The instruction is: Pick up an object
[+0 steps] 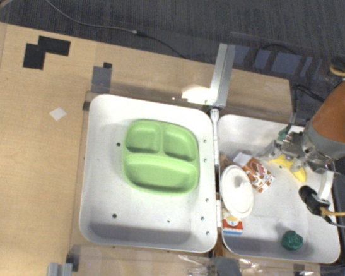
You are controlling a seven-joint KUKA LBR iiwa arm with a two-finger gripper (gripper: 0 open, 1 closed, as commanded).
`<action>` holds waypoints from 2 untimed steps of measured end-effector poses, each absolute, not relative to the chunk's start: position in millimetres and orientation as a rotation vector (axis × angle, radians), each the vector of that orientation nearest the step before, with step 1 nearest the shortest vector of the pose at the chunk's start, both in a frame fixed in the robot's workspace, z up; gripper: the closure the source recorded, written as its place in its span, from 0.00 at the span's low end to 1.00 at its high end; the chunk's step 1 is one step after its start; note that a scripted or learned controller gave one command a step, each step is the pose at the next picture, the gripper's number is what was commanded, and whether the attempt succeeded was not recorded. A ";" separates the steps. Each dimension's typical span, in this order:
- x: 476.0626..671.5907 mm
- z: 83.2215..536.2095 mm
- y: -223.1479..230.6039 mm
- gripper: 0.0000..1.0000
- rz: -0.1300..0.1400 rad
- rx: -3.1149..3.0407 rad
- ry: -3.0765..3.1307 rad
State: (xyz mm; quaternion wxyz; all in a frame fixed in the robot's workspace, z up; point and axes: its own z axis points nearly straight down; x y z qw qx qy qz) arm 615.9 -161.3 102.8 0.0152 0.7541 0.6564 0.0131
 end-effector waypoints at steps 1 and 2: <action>608.9 94.9 -89.4 0.00 0.028 2.312 2.100; 616.4 93.9 -89.6 0.00 0.016 2.238 2.181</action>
